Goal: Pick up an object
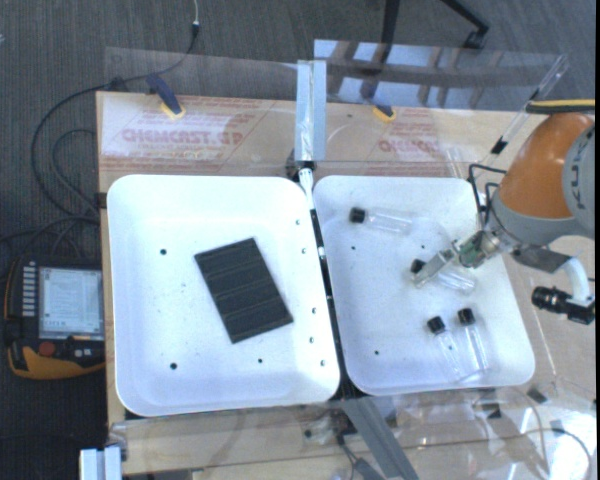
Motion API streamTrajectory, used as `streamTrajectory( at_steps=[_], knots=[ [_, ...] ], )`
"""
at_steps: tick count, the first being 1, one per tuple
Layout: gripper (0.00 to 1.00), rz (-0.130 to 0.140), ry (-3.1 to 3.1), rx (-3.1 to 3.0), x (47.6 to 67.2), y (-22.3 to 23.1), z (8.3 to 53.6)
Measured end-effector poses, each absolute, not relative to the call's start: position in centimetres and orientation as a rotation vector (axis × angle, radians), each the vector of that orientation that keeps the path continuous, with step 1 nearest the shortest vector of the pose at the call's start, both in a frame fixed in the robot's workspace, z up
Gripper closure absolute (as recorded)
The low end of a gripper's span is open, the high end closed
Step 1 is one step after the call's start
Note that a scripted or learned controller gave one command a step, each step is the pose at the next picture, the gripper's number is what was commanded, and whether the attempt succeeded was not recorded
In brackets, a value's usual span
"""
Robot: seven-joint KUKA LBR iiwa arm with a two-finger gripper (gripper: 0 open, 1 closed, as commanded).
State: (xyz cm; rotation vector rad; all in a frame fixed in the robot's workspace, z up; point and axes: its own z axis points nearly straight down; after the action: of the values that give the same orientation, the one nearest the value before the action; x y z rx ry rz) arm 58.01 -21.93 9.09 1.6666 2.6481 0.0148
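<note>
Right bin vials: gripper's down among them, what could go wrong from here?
1. The vials are clear with small black caps; the one by the gripper is hard to make out, so a grasp could close on nothing.
2. The two vials near the right bin's front lie side by side; reaching for one may nudge the other.
3. The round vials, like the one at the back, could roll when touched.
</note>
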Motion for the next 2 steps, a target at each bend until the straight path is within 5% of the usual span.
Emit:
streamTrajectory(
  at_steps=[1,2],
  knots=[
    [1.00,0.015,2.645,1.666,58.1,-22.0,9.9],
    [1.00,0.004,2.576,1.771,65.3,-20.3,9.0]
  ],
)
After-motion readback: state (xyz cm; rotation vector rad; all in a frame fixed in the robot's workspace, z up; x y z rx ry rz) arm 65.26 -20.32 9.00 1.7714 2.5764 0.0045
